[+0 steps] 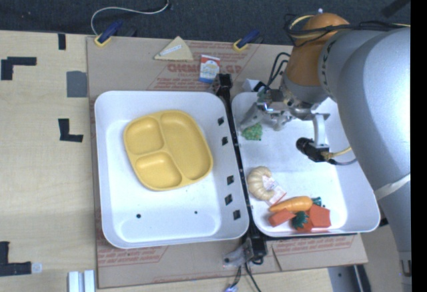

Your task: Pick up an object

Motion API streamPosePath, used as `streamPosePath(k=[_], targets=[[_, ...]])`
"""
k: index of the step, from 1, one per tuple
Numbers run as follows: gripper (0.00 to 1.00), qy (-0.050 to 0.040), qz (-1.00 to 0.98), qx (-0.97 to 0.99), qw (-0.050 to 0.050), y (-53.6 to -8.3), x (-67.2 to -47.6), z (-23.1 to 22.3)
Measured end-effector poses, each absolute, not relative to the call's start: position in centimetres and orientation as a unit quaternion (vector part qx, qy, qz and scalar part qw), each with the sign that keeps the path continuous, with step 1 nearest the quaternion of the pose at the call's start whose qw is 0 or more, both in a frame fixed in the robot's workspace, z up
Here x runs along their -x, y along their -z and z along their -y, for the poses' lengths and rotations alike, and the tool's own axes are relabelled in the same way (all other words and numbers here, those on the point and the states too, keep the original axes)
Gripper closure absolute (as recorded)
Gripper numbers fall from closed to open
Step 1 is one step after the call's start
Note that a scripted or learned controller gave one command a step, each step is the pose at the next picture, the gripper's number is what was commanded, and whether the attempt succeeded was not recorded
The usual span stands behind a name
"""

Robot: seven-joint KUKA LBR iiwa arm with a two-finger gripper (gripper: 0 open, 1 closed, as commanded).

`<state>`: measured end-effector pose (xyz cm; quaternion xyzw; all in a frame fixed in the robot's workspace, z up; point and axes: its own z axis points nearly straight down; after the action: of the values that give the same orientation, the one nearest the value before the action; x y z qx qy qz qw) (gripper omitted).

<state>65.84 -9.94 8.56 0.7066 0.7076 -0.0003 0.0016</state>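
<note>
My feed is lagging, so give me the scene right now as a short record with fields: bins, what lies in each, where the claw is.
left bin: holds a yellow divided plate
right bin: holds a green leafy piece near the far left corner, a cream bun-shaped item, and a carrot with red pieces at the near edge
claw: low over the right bin's far end, just above the green leafy piece
claw grip: cannot tell
outside bins: a small red and white carton and a pale wedge beyond the left bin
</note>
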Motion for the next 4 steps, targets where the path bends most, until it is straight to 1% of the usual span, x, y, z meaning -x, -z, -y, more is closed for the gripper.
streamPosePath(k=[1,2,3,4], targets=[[0.0,0.0015,-0.708,-0.706,0.0,-8.5,-66.8,9.7],[0.0,0.0012,-0.707,-0.707,0.0,-8.8,-65.2,9.5],[0.0,-0.0004,-0.708,-0.706,0.0,-8.5,-66.9,10.0],[0.0,0.0009,-0.707,-0.707,0.001,-8.5,-66.7,9.6]])
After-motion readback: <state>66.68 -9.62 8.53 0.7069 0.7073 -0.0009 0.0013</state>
